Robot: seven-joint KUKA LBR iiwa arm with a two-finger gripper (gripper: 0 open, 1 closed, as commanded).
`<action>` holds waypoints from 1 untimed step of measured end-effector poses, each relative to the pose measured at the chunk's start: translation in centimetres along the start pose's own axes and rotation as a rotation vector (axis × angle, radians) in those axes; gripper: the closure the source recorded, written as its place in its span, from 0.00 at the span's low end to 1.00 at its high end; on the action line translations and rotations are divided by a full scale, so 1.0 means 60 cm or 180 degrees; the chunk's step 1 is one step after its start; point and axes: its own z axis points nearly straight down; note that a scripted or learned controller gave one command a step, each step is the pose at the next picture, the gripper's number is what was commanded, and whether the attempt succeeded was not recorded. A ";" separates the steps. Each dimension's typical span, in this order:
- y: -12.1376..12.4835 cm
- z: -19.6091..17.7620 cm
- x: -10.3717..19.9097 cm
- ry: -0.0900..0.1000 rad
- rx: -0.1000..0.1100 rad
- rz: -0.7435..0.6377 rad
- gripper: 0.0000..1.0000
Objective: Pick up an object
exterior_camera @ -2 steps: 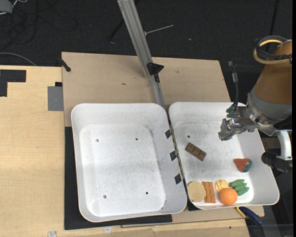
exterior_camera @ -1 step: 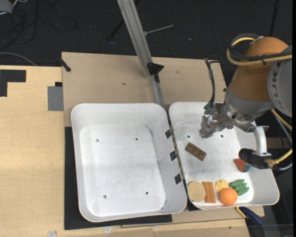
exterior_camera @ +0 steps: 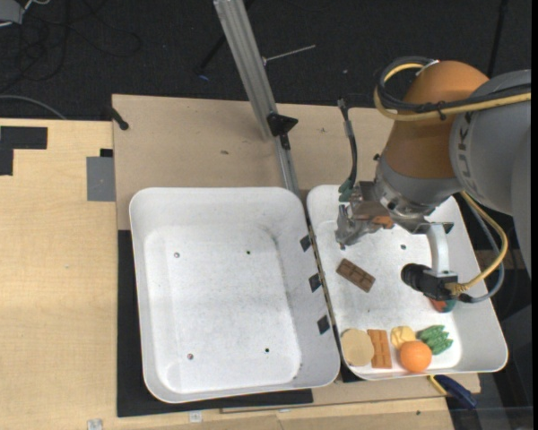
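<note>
Brown block [exterior_camera: 355, 275] just below end effector [exterior_camera: 349, 231]

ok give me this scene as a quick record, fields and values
arm: reaches in from the right, over the right bin
gripper: low over the right bin's upper left part
nearest item: brown bar, just below the gripper, apart from it
near-edge items: beige slice, orange-brown block, yellow piece, orange ball, green piece
left bin: white, beside the right bin
held: nothing seen between the fingers
</note>
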 end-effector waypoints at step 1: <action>0.032 -0.021 0.086 -0.0003 -0.0006 -0.0005 1.00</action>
